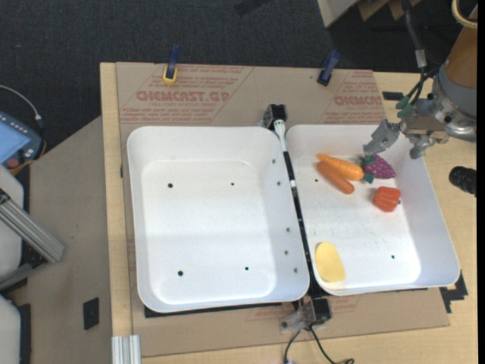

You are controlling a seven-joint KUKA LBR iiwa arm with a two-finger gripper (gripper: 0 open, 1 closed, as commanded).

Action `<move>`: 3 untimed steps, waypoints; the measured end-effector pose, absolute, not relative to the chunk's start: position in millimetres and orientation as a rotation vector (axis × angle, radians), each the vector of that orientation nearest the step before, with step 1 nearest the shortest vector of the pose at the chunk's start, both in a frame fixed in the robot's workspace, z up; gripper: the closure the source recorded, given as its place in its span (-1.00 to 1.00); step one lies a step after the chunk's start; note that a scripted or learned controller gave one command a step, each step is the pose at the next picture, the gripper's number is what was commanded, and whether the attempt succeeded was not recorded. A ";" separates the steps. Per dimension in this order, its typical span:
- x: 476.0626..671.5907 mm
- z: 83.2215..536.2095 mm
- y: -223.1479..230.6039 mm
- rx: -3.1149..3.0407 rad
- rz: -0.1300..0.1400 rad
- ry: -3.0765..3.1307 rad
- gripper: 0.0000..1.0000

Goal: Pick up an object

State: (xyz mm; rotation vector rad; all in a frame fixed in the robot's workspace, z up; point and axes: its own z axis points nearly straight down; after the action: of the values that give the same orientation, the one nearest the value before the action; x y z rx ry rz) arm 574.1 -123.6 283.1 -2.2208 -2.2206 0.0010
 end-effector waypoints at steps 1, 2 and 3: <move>563.5 119.9 -161.5 -2.218 0.011 -2.211 -1.00; 554.3 88.3 -103.3 -2.211 0.003 -2.220 -1.00; 592.2 84.5 -96.0 -2.221 -0.003 -2.227 -1.00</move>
State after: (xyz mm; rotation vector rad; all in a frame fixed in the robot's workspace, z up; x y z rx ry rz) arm 592.2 -96.0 84.5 -2.2214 -2.2271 -0.0034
